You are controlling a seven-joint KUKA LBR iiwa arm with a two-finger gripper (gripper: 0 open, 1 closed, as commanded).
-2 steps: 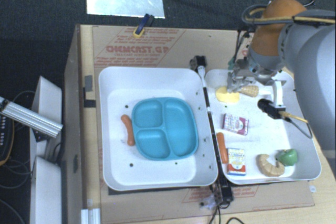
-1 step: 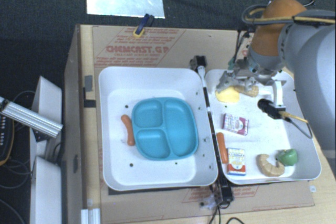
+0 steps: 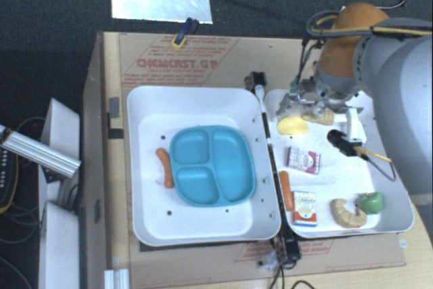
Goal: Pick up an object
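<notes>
My pincer [image 3: 306, 102] hangs low at the right bin's [image 3: 399, 213] far end; can't tell its state. Yellow lemon-like piece [image 3: 293, 125] lies just below-left of it in cam view, long axis approx. left-right, w/ nothing nearer.

Tray [image 3: 212, 165] in left bin [image 3: 145, 118]

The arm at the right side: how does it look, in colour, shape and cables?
The arm is a thick, rounded grey body with an orange band above the wrist. Thin cables loop beside that band. Below hangs the metallic grey gripper.
</notes>
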